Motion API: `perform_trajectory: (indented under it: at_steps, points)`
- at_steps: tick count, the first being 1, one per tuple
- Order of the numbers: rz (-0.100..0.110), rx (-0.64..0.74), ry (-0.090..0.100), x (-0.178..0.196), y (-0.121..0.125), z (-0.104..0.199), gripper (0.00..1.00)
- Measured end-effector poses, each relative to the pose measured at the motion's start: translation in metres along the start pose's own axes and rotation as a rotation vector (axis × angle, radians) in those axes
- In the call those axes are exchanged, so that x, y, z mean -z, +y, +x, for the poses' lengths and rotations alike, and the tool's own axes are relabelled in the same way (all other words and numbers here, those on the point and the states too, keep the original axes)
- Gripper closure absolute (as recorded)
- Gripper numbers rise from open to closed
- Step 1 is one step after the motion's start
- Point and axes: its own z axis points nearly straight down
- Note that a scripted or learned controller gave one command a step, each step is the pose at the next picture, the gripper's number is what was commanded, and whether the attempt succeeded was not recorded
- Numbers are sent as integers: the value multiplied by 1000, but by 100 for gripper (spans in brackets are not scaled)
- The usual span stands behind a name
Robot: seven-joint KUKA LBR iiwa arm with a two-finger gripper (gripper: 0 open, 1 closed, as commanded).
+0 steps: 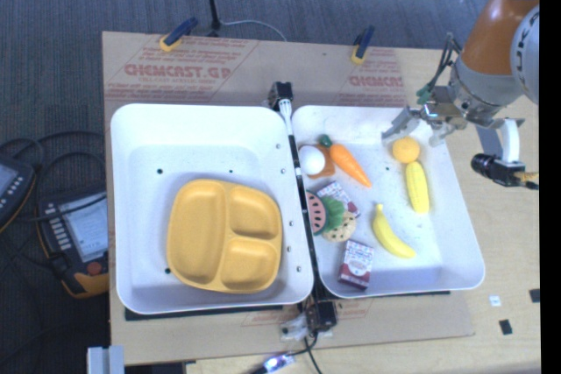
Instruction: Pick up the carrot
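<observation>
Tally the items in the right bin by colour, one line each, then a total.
Yellow: 3, the round fruit, the corn, the banana
Orange: 1, the carrot
White: 1, the egg
Red or mixed: 4, the melon slice, the cookie, the packet, the carton
Total: 9
</observation>
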Motion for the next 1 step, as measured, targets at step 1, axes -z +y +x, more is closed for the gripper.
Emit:
perform_trajectory:
  at_steps: [1]
  points:
    - [-31,-122,-11,-81,-8,35,0]
